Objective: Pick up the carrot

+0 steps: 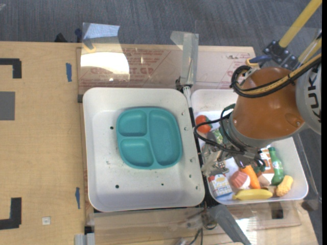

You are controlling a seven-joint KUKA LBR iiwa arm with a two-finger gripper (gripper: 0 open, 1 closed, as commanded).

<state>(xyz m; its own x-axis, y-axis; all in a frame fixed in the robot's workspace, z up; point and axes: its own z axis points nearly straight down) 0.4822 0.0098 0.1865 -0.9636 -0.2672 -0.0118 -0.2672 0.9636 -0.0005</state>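
Observation:
The carrot [250,175], a short orange piece, lies near the front of the right bin [301,190] among other toy foods. My gripper [217,160] hangs below the orange wrist band [265,106] over the left part of that bin, to the left of the carrot and slightly behind it. The wrist hides much of the bin's middle. I see nothing held in the gripper.
Around the carrot lie a pink-red piece [238,179], a banana [253,193], a green item [276,168], a yellow piece [284,185] and a small carton [220,186]. A tomato [202,121] sits at the bin's back left. The left bin [97,152] holds a teal divided plate [149,137].

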